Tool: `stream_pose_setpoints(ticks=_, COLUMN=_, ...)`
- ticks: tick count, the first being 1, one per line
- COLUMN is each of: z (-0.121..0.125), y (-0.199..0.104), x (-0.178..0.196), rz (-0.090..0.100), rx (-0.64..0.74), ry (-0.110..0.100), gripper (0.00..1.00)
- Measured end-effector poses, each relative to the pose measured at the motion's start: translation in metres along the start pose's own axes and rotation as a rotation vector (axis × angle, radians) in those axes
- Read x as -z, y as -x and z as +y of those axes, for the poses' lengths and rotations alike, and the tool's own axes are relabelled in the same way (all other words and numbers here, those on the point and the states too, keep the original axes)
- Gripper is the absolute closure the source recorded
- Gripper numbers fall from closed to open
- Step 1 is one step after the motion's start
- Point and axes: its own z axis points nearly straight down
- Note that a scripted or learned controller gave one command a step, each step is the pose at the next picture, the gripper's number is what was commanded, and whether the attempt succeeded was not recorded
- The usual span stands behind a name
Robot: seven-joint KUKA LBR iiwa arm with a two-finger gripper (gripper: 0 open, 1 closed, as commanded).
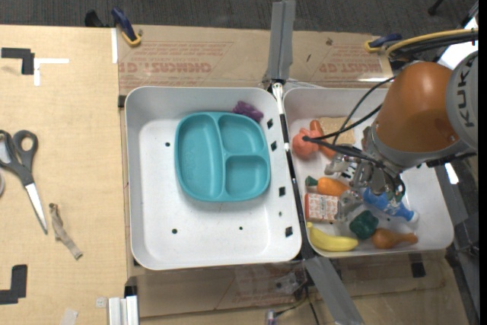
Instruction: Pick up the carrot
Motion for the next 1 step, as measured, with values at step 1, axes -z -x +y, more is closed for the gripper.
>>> stream_pose_setpoints(ticks=1, z=0.0037, y=0.0139, x=0.0005, rz=-0.001, rx=-0.095, ry=-0.003, gripper=0.00)
